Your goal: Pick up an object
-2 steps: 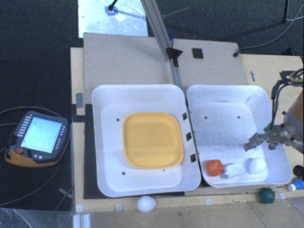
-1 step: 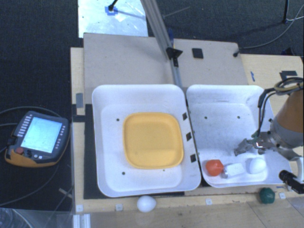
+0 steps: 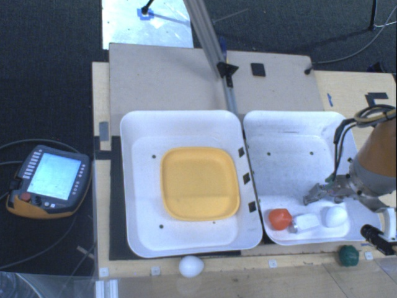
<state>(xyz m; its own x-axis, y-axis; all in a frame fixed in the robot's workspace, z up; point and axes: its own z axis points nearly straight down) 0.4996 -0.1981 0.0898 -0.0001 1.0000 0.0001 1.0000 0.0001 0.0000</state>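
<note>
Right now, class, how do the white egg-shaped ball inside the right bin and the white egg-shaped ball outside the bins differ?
The ball inside the right bin lies beside other things; the ball outside the bins lies alone. The first sits near the gripper; the second lies on the bench, far off. Both are white and rounded.

arm [image 3: 376,166]: grey body | orange band above wrist | black cables looped on top | pincer [image 3: 313,195]: grey metal

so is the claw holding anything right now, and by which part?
Nothing held. The claw hangs open above bare floor of the right bin, apart from the red object and white ball near the front wall.
</note>
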